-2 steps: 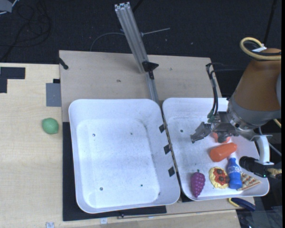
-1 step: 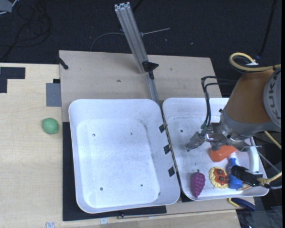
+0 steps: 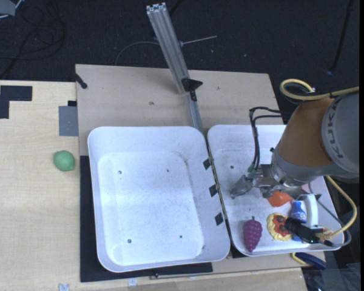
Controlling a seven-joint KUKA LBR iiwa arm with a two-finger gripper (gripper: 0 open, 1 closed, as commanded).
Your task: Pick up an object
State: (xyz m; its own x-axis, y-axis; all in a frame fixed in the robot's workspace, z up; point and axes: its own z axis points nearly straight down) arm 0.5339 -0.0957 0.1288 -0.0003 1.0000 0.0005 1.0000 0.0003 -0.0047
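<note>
My gripper (image 3: 250, 185) hangs low over the middle of the right bin (image 3: 230, 144), under the grey and orange wrist. An orange-red object (image 3: 280, 198) lies just right of it, partly under the wrist. A purple bunch of grapes (image 3: 252, 234) rests near the bin's front edge, below the gripper and apart from it. A yellow and red object (image 3: 278, 227) lies right of the grapes, and a small blue and white object (image 3: 298, 211) sits above it. I see nothing held in the gripper.
The left bin (image 3: 147, 199) adjoins the right one, joined by black clips (image 3: 213, 190). A green ball (image 3: 64, 160) sits on the bench left of the bins. A slanted aluminium rail (image 3: 173, 47) rises behind the bins.
</note>
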